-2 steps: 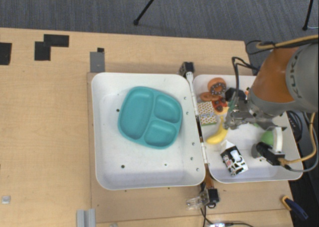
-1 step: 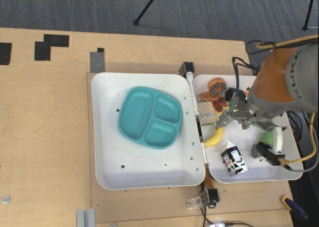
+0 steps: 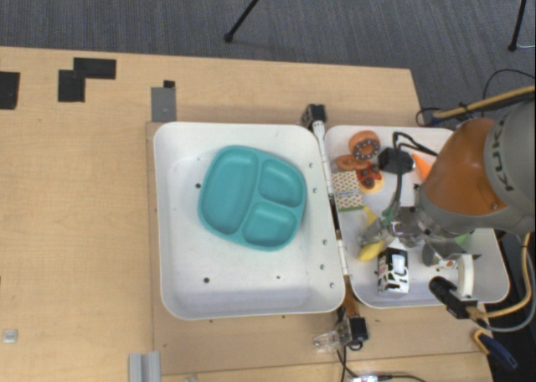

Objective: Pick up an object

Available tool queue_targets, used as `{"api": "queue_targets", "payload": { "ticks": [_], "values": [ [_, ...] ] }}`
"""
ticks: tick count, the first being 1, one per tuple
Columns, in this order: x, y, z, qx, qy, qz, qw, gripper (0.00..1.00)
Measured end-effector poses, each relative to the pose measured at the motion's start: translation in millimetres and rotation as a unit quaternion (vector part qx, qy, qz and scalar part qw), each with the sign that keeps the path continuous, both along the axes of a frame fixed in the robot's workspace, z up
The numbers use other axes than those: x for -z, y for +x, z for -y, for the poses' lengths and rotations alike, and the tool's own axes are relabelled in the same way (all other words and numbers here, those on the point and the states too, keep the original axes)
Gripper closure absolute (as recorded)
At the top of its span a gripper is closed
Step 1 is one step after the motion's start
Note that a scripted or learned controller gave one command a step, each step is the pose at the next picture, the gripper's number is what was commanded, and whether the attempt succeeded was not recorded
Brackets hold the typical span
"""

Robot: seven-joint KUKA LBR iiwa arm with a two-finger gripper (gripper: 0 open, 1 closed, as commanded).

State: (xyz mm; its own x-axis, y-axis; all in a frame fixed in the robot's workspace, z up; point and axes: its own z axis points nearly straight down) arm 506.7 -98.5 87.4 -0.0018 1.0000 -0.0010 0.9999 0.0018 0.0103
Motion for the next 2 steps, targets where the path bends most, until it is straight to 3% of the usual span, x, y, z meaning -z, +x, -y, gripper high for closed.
{"api": "queue_targets", "payload": {
  "ticks": [1,2],
  "values": [
    [-11,2,0,0.0,-0.0007,0.003,1.0,1.0],
    [-110,-17,-54,-0.002,0.0009,-0.003,1.0,1.0]
  ]
}}
